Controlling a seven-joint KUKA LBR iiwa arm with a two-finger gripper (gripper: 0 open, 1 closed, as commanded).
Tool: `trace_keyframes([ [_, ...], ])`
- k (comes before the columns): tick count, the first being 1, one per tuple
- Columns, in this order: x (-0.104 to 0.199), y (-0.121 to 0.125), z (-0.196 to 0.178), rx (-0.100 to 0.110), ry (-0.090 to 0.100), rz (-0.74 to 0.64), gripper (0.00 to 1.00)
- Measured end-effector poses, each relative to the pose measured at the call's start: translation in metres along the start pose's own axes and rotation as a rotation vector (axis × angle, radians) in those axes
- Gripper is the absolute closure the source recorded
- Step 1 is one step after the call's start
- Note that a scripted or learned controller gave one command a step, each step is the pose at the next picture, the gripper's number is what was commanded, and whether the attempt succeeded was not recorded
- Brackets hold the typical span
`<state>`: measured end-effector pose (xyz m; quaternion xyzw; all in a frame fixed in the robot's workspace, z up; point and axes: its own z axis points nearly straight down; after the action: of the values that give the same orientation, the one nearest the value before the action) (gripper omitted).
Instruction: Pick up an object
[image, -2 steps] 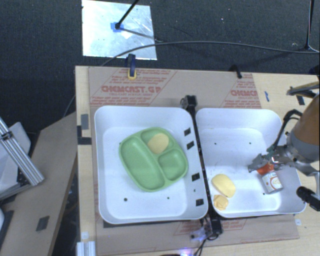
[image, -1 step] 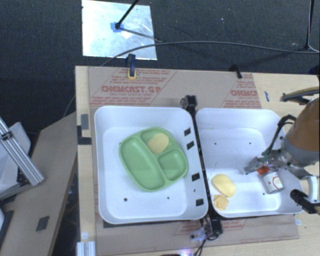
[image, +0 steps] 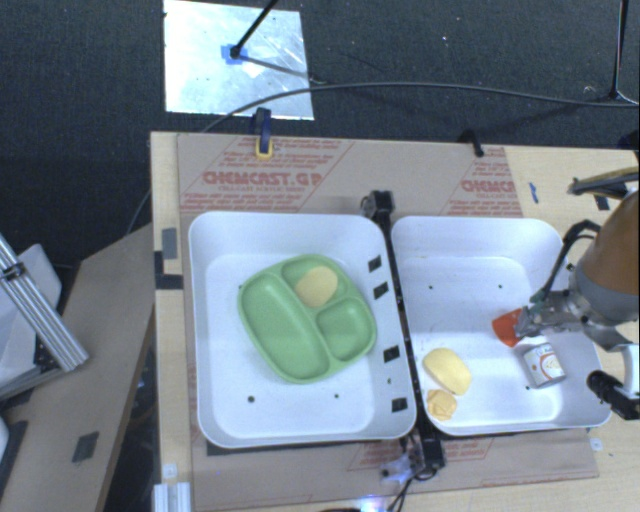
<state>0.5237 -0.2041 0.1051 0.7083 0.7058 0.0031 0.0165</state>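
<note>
Two white bins are seen side by side. In the left bin (image: 215, 330) a green divided plate (image: 300, 320) lies with a yellow piece (image: 317, 286) in one compartment. In the right bin (image: 470, 250) lie a yellow lemon-like piece (image: 447, 369), a smaller yellow piece (image: 441, 403), a small can (image: 543, 365) and a red object (image: 508, 326). The gripper (image: 535, 318) is placed low at the red object, apparently touching it, just above the can. How wide the gripper stands, and whether anything is gripped, cannot be told. Nothing is seen lifted; the grasp and lift are judged still to be done.
</note>
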Motion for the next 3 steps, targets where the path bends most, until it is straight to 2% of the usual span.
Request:
trace_keyframes([
  [1, 0.006, 0.001, -0.059, 0.024, 0.018, -0.008, 1.00],
  [2, 0.005, 0.004, -0.111, 0.025, 0.018, -0.009, 1.00],
  [3, 0.005, 0.006, -0.130, 0.024, 0.018, -0.010, 1.00],
])
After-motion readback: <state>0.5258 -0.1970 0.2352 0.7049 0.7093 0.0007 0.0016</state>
